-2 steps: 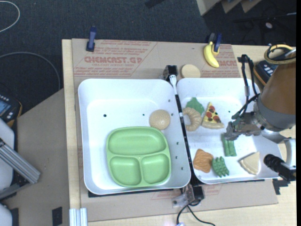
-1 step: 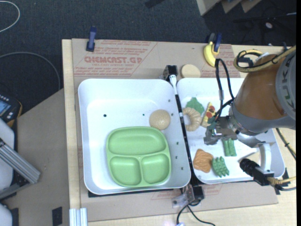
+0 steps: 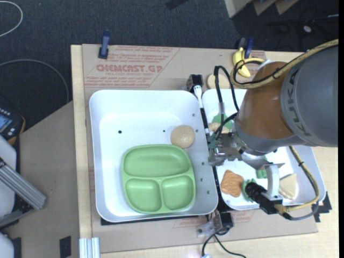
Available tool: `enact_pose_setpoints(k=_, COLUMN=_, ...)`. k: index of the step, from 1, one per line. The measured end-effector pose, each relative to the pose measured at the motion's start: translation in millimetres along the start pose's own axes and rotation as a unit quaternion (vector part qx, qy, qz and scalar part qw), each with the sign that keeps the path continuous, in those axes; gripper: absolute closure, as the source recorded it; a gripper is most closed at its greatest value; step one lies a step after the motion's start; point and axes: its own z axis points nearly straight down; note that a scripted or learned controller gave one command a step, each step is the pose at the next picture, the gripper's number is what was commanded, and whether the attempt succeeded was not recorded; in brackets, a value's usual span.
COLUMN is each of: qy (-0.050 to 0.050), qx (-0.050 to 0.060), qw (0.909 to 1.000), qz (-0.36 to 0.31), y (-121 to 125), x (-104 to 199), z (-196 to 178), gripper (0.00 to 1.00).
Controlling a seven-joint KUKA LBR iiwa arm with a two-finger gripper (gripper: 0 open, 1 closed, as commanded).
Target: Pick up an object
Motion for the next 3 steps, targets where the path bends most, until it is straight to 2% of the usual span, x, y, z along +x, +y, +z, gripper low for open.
enact_pose_setpoints(k=1, qy=0.002, qx=-0.01, qw=0.9999, qz=0.0, y=2, x=56, z=-210, gripper=1.0)
enact_pose_setpoints(k=2, qy=0.001, qx=-0.008, qw=1.0, qz=0.002, y=1, x=74, z=-312, gripper=1.0)
enact_pose_setpoints(k=3, qy=-0.003, qx=0.006, qw=1.0, qz=0.005, y=0, x=76, z=-199, gripper=1.0)
